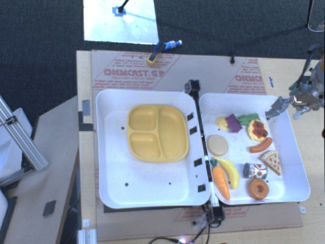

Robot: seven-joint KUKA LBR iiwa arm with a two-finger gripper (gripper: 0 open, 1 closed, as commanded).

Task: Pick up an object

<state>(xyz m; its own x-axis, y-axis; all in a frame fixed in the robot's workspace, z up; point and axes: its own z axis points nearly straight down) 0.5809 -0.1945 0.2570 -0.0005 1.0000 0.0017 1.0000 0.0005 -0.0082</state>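
Note:
Several toy foods lie in the right bin (292, 151): a yellow and purple piece (229, 122), a green piece (248, 118), a round yellow piece with red topping (257, 129), a sausage (260, 146), a tan cookie (218, 145), a banana (230, 171), a carrot (220, 182), a small can (254, 171), a pizza slice (271, 161) and a donut (258, 188). My gripper (287, 110) hangs above the bin's far right corner, open, with nothing between its fingers. It is up and to the right of the round yellow piece.
The left bin (109, 151) holds a yellow divided plate (157, 132). A black divider with clips (199, 136) runs between the bins. A blue and yellow tool (163, 47) lies on the board behind the bins. A metal frame (20, 141) stands at the left.

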